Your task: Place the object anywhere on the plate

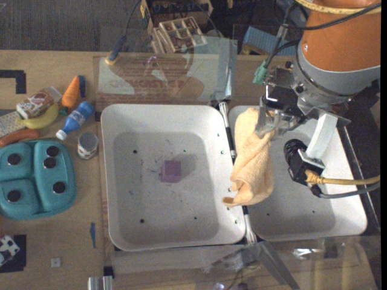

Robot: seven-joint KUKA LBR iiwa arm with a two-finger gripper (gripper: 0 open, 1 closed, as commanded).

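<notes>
Claw (269, 124) pinching the top of a yellow cloth (251, 162), which hangs over the seam between the two white bins (121, 132) — lifted, not yet delivered; no plate identifiable — placement remains.

Soft, even overhead light is falling on the bench, leaving the white bins (121, 132) to the left of and under the gripper (269, 125) bright but not blown out, while the floor beyond it is sinking into dimness. Pale glare is washing over the clear sheet (157, 80) up and to the left of the gripper, and faint shadows are pooling in the left bin's floor. The whole picture is looking slightly soft and grainy, with the orange arm (341, 23) above the gripper looming blurred.
</notes>
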